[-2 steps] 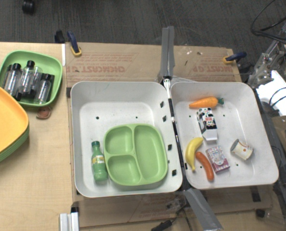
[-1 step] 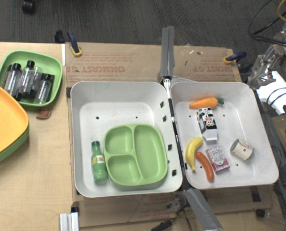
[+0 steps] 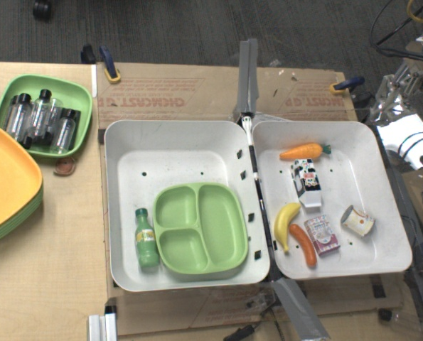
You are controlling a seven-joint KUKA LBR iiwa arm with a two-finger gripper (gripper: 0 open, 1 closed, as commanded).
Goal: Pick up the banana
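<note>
A yellow banana [image 3: 285, 224] lies in the right bin [image 3: 382, 258], near that bin's left wall and toward the front. It curves from top right to bottom left. A red-orange sausage [image 3: 303, 245] lies right beside its lower end, touching or nearly touching it.
In the right bin also lie a carrot [image 3: 302, 150], a black-and-white carton [image 3: 307, 182], a pink packet [image 3: 322, 234] and a small white cup [image 3: 357, 221]. The left bin [image 3: 126, 155] holds a green divided plate [image 3: 199, 227] and a green bottle [image 3: 146, 239]. Orange plates and a green tray of bottles [image 3: 43, 115] sit far left.
</note>
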